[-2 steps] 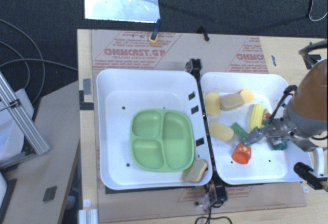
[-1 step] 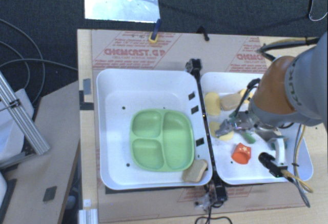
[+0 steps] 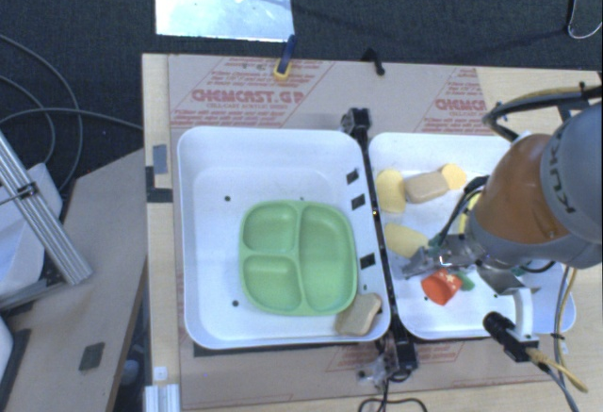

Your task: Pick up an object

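Observation:
My gripper [image 3: 435, 262] hangs low over the right bin [image 3: 490, 148], near its front left part. Just below it in the view lies a red and orange toy [image 3: 441, 288] with a green tip, touching or almost touching the gripper's metal end. A pale yellow piece [image 3: 405, 238] sits just left of the gripper. Farther back lie a yellow lemon-like piece [image 3: 390, 189], a tan block [image 3: 426, 186] and a small yellow piece [image 3: 454, 176]. The arm's orange band [image 3: 513, 189] covers the right side of this bin.
The left bin [image 3: 217, 156] holds a green divided plate [image 3: 299, 256] and a tan sponge-like piece [image 3: 359, 315] at its front right corner. A black divider strip [image 3: 369, 203] runs between the bins. Cables hang off the bench's front right.

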